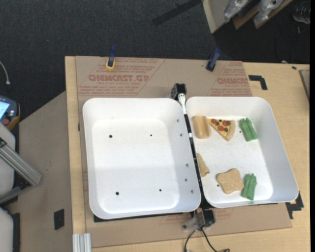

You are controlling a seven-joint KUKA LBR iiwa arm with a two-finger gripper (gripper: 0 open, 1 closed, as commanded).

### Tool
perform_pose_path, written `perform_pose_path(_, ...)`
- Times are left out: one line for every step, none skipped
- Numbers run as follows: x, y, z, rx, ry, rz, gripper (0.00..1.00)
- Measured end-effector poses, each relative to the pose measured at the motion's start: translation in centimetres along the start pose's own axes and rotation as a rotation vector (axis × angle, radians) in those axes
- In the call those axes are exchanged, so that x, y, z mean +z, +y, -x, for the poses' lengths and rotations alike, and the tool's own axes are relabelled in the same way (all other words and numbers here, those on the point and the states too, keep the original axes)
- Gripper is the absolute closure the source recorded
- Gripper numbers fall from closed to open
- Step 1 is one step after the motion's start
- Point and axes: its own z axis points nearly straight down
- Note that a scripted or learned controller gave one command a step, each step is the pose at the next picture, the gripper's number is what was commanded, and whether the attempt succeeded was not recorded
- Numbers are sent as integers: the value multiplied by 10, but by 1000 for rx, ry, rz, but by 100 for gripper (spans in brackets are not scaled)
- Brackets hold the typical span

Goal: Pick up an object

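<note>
1. Progress on the pick: none that shows. My gripper (248,12) hangs at the top edge of the camera view, beyond the far rim of the right bin (275,147) and well apart from everything in it. Whether I am spread or closed I cannot tell from here, and nothing shows in my grasp.
2. What is left, as I judge it: the whole job, meaning choosing a piece, coming down over it, closing and lifting.
3. The right bin, nearer to me, holds all the candidates. Closest to me along its far side lie a bread roll (200,126), a pizza slice (221,128) just beside it, and a green bunch (248,129).
4. Farther from me, toward the near rim, a toast slice (230,180) lies touching or almost touching a second green bunch (249,186).
5. A small tan piece (202,165) sits against the wall shared by the bins, awkward to reach.
6. The left bin (91,147), farthest from me, shows a bare white floor with a few dark dots.
7. The pizza slice or the toast slice looks the easiest pick, I reckon.
</note>
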Motion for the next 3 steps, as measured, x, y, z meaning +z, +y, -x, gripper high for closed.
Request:
perform_pose_path(-11,1,-1,-1,-1,6,100)
perform_pose_path(-11,1,-1,-1,-1,4,0)
perform_pose_path(-22,1,-1,-2,-3,10,100)
